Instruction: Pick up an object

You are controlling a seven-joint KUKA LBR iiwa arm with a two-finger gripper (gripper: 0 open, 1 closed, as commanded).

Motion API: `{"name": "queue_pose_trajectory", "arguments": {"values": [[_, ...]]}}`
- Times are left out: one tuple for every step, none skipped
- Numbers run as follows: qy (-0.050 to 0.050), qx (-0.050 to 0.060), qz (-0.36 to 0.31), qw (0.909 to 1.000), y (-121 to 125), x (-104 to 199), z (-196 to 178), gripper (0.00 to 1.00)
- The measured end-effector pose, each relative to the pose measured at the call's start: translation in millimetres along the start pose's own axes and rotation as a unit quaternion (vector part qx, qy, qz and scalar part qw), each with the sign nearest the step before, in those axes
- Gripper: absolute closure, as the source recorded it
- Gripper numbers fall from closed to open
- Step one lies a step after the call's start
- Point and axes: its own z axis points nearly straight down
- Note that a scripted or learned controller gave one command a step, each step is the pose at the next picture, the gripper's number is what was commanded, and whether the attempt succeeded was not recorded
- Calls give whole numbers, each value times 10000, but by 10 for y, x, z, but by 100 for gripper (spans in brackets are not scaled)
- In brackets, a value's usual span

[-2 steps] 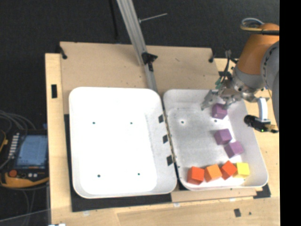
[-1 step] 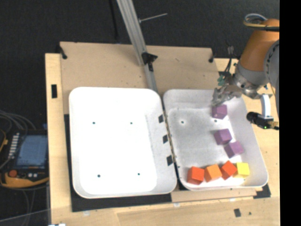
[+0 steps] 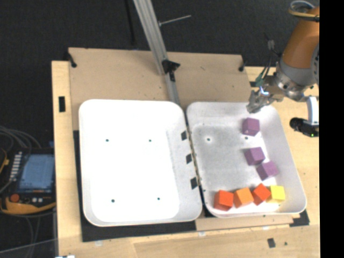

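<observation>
My gripper (image 3: 257, 104) hangs over the far right part of the right bin (image 3: 215, 155), just above and behind a purple cube (image 3: 250, 126). Nothing shows between its tips. Two more purple cubes (image 3: 255, 155) (image 3: 268, 169) lie further down the bin's right side. Along the near edge sits a row of blocks: a red-orange one (image 3: 224, 199), an orange one (image 3: 244, 196), another red-orange one (image 3: 261, 193) and a yellow one (image 3: 277, 192).
The left bin (image 3: 131, 160) lies beside the right one. A metal pole (image 3: 153, 34) slants up from between the bins at the back. A blue-screened device (image 3: 35, 173) with cables sits off the bench's left side.
</observation>
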Motion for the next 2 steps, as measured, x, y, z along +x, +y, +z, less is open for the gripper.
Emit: {"name": "queue_pose_trajectory", "arguments": {"values": [[3,12,-9,10000,9,-15,-216,100],[13,35,6,10000,-26,493,-146,100]]}}
